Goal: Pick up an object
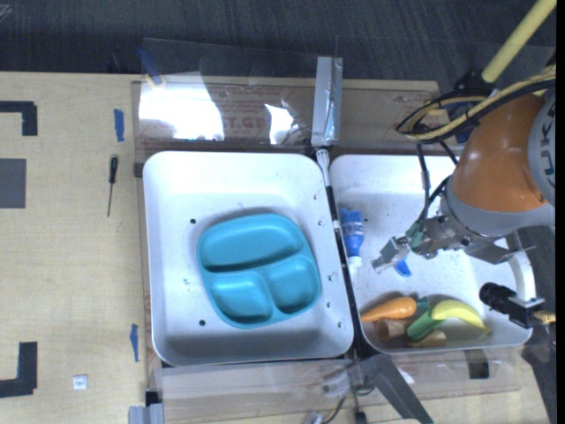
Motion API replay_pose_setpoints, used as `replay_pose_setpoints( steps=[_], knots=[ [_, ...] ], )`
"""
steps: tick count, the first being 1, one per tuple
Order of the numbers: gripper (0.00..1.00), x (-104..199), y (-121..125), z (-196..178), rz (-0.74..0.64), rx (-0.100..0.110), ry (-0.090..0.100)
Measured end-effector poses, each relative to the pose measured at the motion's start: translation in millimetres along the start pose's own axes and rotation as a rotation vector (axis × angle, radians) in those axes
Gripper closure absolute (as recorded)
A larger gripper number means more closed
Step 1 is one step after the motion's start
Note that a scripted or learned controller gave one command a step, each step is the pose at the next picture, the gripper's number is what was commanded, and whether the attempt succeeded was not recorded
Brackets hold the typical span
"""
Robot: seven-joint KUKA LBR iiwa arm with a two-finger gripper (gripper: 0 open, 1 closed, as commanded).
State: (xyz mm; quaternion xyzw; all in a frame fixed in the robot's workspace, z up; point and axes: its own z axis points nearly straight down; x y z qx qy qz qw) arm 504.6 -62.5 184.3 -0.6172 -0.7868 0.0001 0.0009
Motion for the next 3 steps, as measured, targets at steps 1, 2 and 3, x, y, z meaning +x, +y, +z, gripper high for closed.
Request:
replay_pose_setpoints(
  steps=[1,2,3],
  knots=[
    [0.00,-50,23,95,-0.094,-0.005,-0.002],
    [1.00,-51,25,84,-0.092,-0.009,-0.004],
    [1.00,-51,26,74,-0.092,-0.012,-0.005]
  ],
)
